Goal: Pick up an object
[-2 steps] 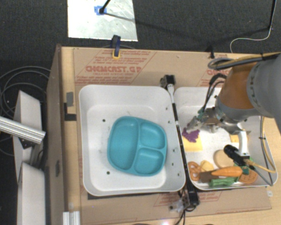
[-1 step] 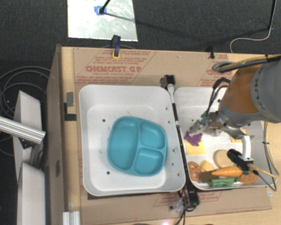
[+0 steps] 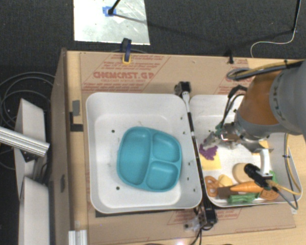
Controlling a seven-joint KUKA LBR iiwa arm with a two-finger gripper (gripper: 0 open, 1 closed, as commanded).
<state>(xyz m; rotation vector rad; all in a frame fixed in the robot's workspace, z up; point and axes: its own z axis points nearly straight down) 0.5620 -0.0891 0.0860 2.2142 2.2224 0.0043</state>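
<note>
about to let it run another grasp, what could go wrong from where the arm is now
1. The gripper is low over the purple item, which touches the yellow slice; it may drag or lift both.
2. That spot is close to the divider wall, so a finger may clip it.
3. The toys at the right bin's near end are piled, so a miss could shove them.

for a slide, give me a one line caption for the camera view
KUKA arm reaching into the right bin over toy food, beside the left bin holding a blue divided plate.
</note>
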